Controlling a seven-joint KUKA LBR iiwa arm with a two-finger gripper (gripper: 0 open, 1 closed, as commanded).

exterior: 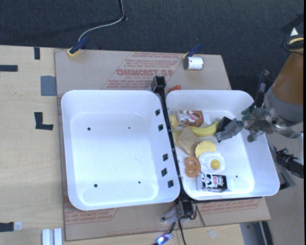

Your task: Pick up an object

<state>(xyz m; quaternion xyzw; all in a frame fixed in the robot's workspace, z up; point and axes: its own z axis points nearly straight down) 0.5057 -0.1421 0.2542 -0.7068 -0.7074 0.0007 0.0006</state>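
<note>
From the fixed camera above, the bench carries two shallow white bins side by side: the left bin fills the middle of the frame, and the right bin sits at right of centre. The arm enters from the right edge, and its claw hangs over the right bin's upper middle, just beside the banana's tip. Whether the claw is spread or closed cannot be told from here, and nothing can be seen between its tips.

All the candidates for picking lie in the left half of the right bin, packed close. Counted: one banana, one red and white snack packet, one tan wedge, one yellow lump, one fried egg, one pretzel, and one black and white carton near the bottom rim.

To do this step well, I judge the claw should come straight down on a single item with room on both sides. The banana is nearest, but it touches its neighbours, so a stray contact could push it aside. The carton stands more apart and may offer a cleaner grip.
</note>
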